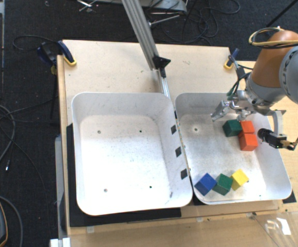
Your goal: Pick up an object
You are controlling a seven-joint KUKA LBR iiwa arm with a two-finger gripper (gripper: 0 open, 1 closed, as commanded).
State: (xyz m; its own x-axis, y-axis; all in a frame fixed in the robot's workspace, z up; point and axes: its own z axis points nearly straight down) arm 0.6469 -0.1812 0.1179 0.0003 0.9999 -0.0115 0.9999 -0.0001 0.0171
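Tool (230, 108) hovers above the dark green block (232, 128), finger state impossible to tell.

Wooden bench (118, 71) bearing two shallow white bins side by side, the left bin (82, 153) and the right bin (272, 181) touching along their inner rims, with clamps at the far-left (67, 53) and far-right (230, 60) corners.
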